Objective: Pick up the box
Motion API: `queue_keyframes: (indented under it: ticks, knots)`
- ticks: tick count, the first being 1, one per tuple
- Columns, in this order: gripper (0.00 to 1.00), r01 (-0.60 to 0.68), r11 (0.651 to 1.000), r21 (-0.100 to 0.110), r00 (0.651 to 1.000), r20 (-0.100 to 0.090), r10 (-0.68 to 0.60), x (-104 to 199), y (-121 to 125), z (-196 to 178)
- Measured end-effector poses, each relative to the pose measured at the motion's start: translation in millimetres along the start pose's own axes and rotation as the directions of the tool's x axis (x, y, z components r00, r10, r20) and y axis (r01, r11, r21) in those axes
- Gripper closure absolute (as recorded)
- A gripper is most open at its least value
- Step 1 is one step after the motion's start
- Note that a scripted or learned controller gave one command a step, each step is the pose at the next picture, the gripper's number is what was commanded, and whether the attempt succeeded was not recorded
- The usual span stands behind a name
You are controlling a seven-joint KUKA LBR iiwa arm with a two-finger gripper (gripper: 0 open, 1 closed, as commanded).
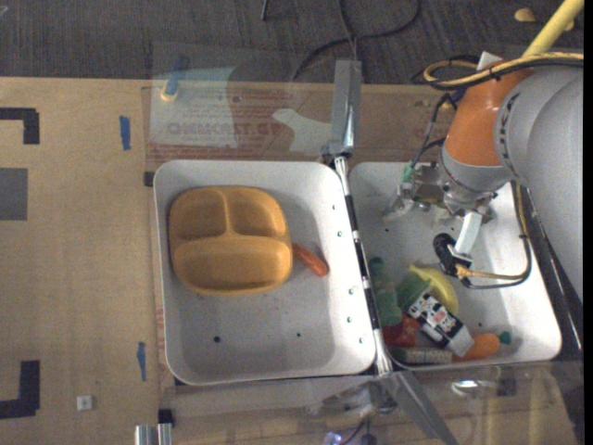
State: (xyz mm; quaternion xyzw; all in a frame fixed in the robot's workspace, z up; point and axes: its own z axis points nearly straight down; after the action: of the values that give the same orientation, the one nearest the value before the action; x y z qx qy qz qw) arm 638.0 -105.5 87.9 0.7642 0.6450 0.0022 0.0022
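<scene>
The box is small, printed in black, white and red, and lies tilted near the front of the right bin. It rests among toy food: a yellow banana just behind it and an orange carrot to its right. My gripper hangs over the back part of the right bin, well behind the box and apart from it. Nothing shows in its grasp.
A green toy and a red one lie left of the box against the bin wall. The left bin bears an overturned orange divided plate with a small orange carrot beside it. A metal divider separates the bins.
</scene>
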Motion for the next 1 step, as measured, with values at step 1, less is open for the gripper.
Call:
queue_keyframes:
  ticks: [1]
  knots:
    - [0.0, -0.026, 1.0, 0.001, 1.0, 0.001, 0.026, -63.1, -63.3, -0.8]
